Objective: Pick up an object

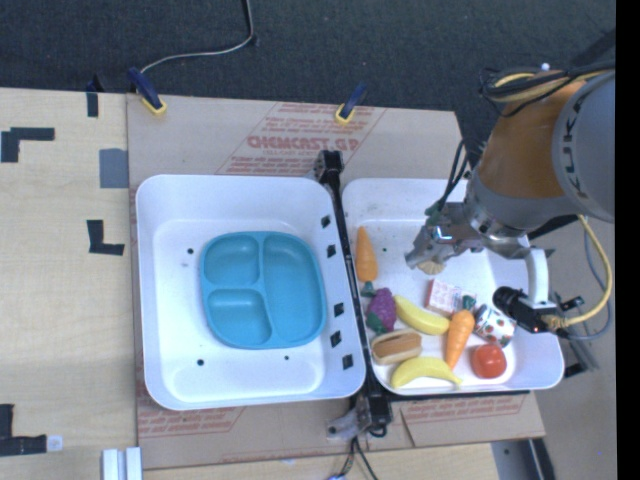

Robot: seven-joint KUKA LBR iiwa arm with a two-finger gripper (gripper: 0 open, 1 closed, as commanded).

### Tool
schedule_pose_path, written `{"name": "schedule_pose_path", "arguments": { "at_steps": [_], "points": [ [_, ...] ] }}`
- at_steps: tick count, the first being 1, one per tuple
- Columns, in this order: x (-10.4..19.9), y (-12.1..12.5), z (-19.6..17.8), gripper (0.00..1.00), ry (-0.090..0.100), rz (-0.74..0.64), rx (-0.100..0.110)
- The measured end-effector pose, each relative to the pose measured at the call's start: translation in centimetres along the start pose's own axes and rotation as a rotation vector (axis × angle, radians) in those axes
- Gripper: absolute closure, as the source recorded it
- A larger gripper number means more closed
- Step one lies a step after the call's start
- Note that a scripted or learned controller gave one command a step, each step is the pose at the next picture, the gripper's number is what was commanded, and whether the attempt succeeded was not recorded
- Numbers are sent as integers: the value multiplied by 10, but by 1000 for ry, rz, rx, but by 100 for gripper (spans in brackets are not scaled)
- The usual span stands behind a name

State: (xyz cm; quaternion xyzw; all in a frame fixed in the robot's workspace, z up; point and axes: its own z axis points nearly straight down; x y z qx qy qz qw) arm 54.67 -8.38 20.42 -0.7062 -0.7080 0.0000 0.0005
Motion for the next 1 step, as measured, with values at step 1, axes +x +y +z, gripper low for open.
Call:
{"name": "schedule_pose_path", "arguments": {
  "at_steps": [1],
  "points": [
    [44, 21, -37, 100, 0, 0, 0]
  ]
}}
